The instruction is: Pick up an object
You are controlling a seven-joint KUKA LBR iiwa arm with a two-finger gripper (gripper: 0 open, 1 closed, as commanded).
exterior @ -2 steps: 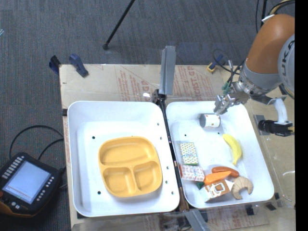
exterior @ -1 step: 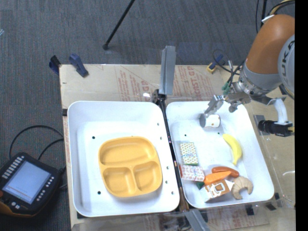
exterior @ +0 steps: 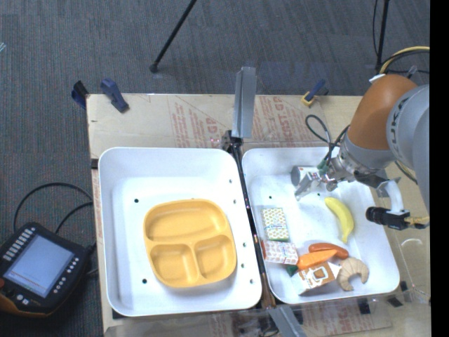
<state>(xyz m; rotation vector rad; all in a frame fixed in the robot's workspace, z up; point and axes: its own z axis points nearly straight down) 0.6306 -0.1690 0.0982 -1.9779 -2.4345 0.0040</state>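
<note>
- Camera view: the right bin (exterior: 393, 258) has bare floor along its upper wall; its lower half is crowded.
- In that bin, near the lower wall, lie a banana (exterior: 342, 217), a croissant (exterior: 353, 273), an orange carrot (exterior: 317, 258) and small cartons (exterior: 276, 224).
- Left of that bin, the left bin (exterior: 119, 188) holds a yellow divided plate (exterior: 189, 242).
- The arm (exterior: 382, 125) slants in over the right bin's upper right corner; the gripper (exterior: 306, 183) hangs above the banana, touching none of the objects; whether its fingers are spread cannot be told.

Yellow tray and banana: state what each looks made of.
Yellow tray: likely moulded plastic, matte to satin; one even colour, rounded rims, three pressed compartments. Banana: probably plastic toy food, smooth; uniform yellow with no spots, though real fruit can't be ruled out from here.
</note>
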